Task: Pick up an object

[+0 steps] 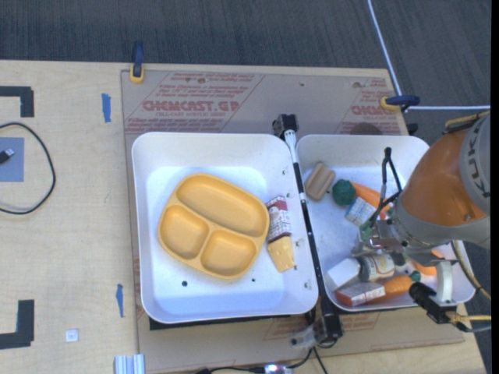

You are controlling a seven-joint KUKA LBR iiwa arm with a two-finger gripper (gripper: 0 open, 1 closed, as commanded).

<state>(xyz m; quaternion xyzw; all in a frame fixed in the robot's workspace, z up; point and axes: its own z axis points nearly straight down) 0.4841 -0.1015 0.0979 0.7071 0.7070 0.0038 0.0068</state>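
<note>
My gripper point(377, 249) is down inside the right bin point(359, 142), near its front half, under the orange-banded wrist. Right below it lies a small jar-like item point(380, 268) with a pale label, partly hidden by the gripper. Beside that are a white block point(342, 273), a red-and-white box point(360, 294) and an orange piece point(398, 286). Farther back in the same bin lie a tan roll point(318, 181), a green lump point(344, 192) and an orange carrot point(366, 195). I see nothing lifted off the bin floor.
The left bin point(145, 209) holds a yellow divided plate point(213, 224), a small brown-labelled bottle point(278, 218) and a yellow wedge point(282, 254) by its right wall. A black divider bar point(300, 201) runs between the bins. A cable point(31, 179) loops on the bench at far left.
</note>
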